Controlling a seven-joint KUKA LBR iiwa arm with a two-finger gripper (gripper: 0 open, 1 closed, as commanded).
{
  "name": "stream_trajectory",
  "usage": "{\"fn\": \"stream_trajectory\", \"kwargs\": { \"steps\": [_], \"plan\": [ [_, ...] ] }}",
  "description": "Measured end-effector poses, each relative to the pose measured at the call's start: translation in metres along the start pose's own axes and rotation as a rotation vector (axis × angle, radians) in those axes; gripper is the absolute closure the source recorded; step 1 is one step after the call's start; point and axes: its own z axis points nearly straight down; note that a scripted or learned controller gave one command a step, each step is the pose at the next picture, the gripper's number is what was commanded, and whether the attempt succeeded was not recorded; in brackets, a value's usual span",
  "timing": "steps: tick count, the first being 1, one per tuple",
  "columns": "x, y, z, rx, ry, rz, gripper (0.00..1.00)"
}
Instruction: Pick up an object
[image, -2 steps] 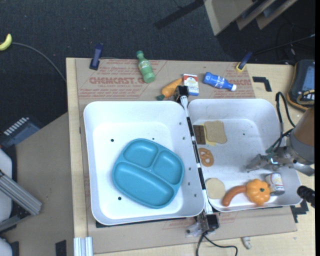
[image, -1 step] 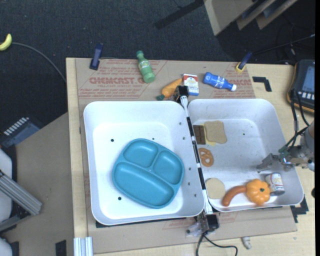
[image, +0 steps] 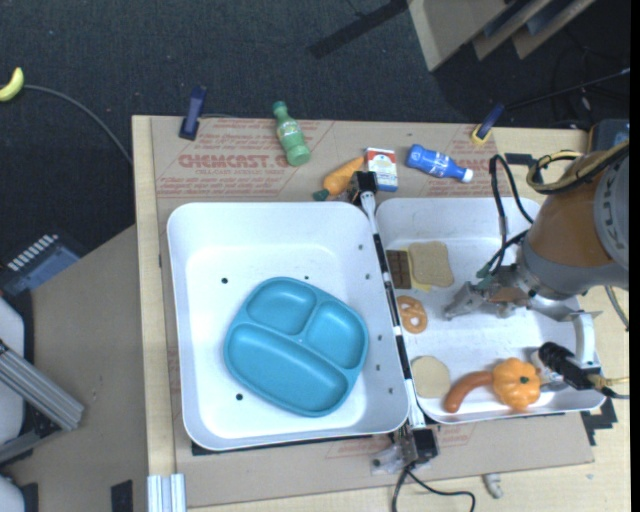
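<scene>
My gripper (image: 462, 301) hangs low over the middle of the right bin (image: 455, 212), pointing left, with the grey arm and its orange band (image: 572, 222) behind it. It touches none of the objects that I can make out. A tan bread slice (image: 432, 265) and a brown bar (image: 397, 268) lie up and to its left. A pretzel (image: 411, 314) lies just left of it. Along the near edge of the bin sit a pale round disc (image: 431, 375), a reddish sausage (image: 466, 390) and an orange pumpkin (image: 518, 383).
The left bin (image: 200, 250) holds a blue divided plate (image: 296, 344). Behind the bins on the bench lie a green bottle (image: 291, 135), a blue bottle (image: 438, 163), a small carton (image: 380, 168) and an orange carrot (image: 343, 177). Black cables (image: 505, 190) loop beside the arm.
</scene>
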Motion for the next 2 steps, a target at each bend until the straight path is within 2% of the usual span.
{"fn": "stream_trajectory", "kwargs": {
  "steps": [1,2],
  "plan": [
    [-0.044,-0.067,-0.011,0.003,-0.001,0.004,0.0],
    [-0.012,-0.002,0.0,-0.001,0.0,0.001,0.0]
  ]
}}
